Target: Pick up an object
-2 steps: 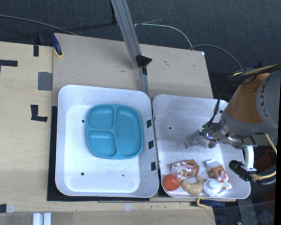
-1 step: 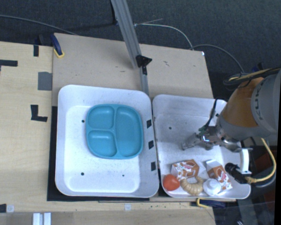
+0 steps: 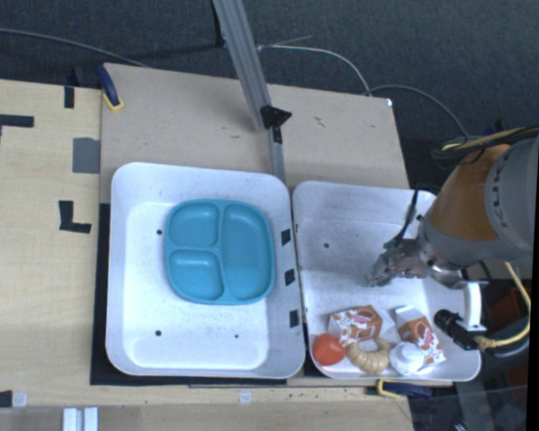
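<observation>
A pale wooden bench [image 3: 34, 243] fills the frame under dark flooring at the top, carrying two white bins side by side. The grey arm [image 3: 486, 208] with its orange band enters from the right edge, bent downward so the gripper [image 3: 386, 268] sits low over the bare middle of the right bin [image 3: 342, 214], tilted toward the lower left; whether it is spread or pinched cannot be told. The left bin [image 3: 132, 338] holds a blue divided plate [image 3: 221, 251]. Along the right bin's lower edge lie a red ball [image 3: 328, 350], a red-and-white packet [image 3: 356, 324], a tan curved piece [image 3: 368, 356], a white cup [image 3: 406, 359] and a second packet [image 3: 419, 331], all apart from the gripper.
</observation>
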### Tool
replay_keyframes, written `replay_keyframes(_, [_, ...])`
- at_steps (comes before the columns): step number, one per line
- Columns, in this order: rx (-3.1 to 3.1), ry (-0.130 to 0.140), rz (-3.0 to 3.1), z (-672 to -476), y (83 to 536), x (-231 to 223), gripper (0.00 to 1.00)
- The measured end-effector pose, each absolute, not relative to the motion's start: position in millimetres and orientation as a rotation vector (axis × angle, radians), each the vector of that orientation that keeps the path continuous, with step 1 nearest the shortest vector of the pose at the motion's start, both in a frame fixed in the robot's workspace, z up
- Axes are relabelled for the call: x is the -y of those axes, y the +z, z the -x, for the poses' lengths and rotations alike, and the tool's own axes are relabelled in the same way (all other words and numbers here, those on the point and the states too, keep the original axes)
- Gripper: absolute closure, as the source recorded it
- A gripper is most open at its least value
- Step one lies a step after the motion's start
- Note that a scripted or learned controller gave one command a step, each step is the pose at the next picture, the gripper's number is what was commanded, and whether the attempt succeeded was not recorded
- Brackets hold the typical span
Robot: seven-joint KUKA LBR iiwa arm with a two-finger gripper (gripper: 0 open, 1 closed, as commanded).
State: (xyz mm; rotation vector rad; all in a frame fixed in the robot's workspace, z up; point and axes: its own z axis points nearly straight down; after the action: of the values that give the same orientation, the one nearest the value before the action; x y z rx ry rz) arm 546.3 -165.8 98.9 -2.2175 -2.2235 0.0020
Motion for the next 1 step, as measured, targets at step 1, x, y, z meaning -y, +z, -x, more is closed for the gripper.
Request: replay_keyframes(1, [2.224, -0.002, 2.222, -540.1, 144.1, 168.3, 1.00])
